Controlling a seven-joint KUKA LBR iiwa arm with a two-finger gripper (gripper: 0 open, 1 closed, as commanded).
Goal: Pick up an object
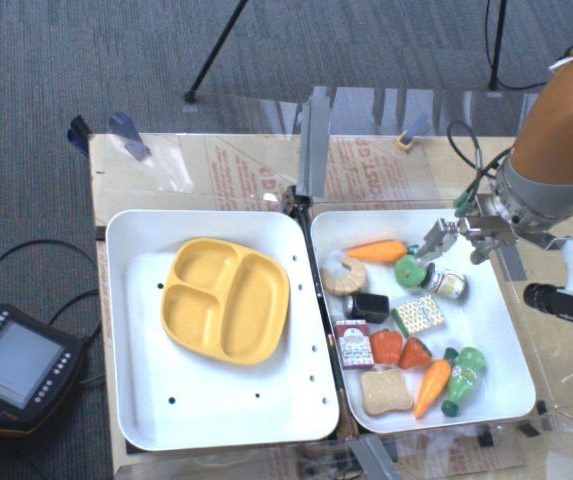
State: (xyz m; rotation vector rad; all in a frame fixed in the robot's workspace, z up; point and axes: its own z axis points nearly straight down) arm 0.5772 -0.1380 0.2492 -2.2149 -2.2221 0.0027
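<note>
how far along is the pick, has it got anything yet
Done: the arm has reached in over the right bin, with the gripper above its back edge near the green ball and the small jar. In hand: nothing shows between the jaws. Left: close on one toy and lift it; all lie in the bin.

bright, even light; soft shadows, slight blur.

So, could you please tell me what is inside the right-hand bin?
The right bin holds toy food: two carrots, a green ball, a bread slice, a green bottle and small boxes. The pincer hovers above and covers part of the back wall.
</note>
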